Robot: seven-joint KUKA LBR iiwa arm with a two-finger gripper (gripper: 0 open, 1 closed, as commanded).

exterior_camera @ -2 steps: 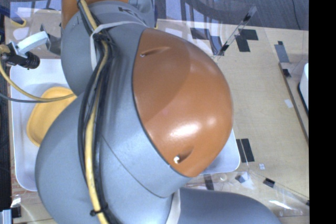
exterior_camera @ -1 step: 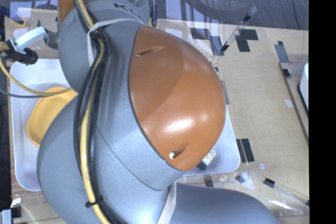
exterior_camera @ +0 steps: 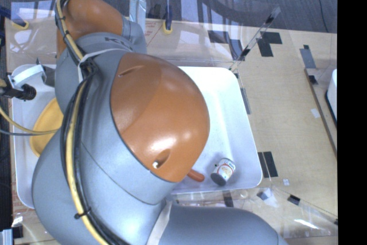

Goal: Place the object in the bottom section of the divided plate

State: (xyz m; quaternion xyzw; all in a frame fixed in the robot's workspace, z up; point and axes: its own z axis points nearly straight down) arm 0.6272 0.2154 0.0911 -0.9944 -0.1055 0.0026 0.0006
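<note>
The arm's grey and orange body [exterior_camera: 143, 123] covers most of the bench and hides its own wrist. A yellow plate [exterior_camera: 46, 123] peeks out at the left, in the left bin, mostly hidden by the arm. In the right bin [exterior_camera: 229, 100] a small grey jar with a white label [exterior_camera: 222, 171] lies on its side near the front right corner. An orange carrot-like piece [exterior_camera: 195, 176] sticks out from under the arm beside the jar.
A white device with black and yellow cables [exterior_camera: 20, 86] sits at the far left edge. Clear plastic walls [exterior_camera: 200, 14] stand behind the bins. Bare wooden bench top [exterior_camera: 287, 106] with black tape marks lies right of the right bin.
</note>
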